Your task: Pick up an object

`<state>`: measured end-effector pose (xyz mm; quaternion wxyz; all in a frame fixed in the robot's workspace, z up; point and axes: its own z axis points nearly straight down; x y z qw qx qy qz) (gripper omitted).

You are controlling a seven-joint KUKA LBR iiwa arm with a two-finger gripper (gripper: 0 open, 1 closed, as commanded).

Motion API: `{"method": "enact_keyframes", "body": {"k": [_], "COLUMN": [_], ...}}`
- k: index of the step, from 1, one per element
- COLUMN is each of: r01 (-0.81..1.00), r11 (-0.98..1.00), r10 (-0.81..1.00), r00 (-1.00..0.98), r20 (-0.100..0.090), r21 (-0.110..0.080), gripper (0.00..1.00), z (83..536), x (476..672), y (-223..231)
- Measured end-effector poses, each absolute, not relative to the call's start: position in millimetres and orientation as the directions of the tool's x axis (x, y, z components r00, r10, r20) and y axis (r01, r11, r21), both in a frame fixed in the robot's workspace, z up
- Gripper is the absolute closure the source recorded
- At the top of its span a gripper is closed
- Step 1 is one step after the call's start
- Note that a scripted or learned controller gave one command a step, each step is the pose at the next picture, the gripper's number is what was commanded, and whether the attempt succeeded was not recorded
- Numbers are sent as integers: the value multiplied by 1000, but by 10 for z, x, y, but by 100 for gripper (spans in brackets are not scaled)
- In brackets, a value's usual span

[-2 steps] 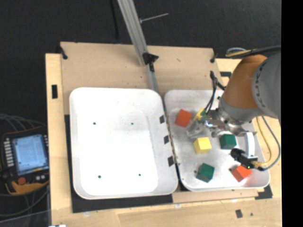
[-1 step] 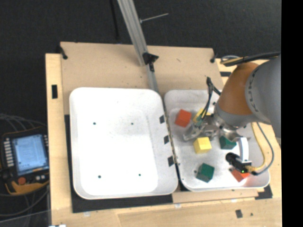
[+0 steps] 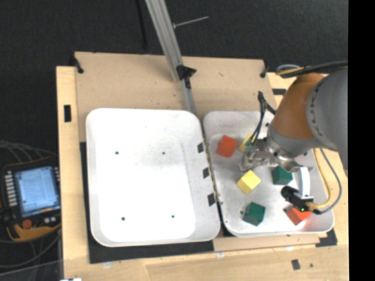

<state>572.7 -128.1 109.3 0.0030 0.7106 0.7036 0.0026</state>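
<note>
In the right bin (image 3: 234, 124) lie several blocks: an orange-red block (image 3: 227, 146) at the upper left, a yellow block (image 3: 248, 182) in the middle, a green block (image 3: 254, 213) near the front, another green block (image 3: 282, 175) to the right and an orange block (image 3: 297, 215) at the front right. My gripper (image 3: 253, 155) hangs low in the bin, just above the yellow block and right of the orange-red one. A small yellow piece (image 3: 248, 140) shows beside the gripper's upper edge. The arm's wrist hides the fingertips.
The left bin (image 3: 146, 174) lies beside the right one. A metal pole (image 3: 167, 34) slants from the top down to the bins' shared edge. A handheld pendant (image 3: 32, 195) rests off the bench's left side. Cables run along the right bin's right rim.
</note>
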Motion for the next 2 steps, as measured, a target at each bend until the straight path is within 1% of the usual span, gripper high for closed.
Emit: {"method": "enact_keyframes", "body": {"k": [1,2], "r01": [1000,1000], "r11": [-7,4], "r10": [1000,1000], "r00": [7,-4], "r20": [-1,-1], "r21": [7,7], "gripper": [100,100], "z": [1726,2085], "x": [5727,5745], "y": [-1344,-1357]}}
